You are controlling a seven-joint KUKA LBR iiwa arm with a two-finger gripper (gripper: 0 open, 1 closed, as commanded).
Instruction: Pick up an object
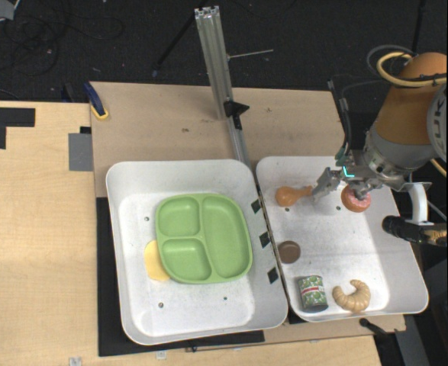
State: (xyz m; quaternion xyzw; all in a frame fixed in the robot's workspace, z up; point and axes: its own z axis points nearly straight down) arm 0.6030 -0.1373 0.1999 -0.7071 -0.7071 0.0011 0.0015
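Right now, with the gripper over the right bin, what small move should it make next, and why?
Probably a short, straight descent. The gripper hangs over the far part of the right bin, just above the pink donut-like object, closer than the orange spoon-like piece. The croissant and small can lie at the near end. Whether it holds anything I cannot tell.

My arm [407, 109] reaches in from the right, its orange band above the wrist, and my gripper [351, 183] hangs low at the far right.
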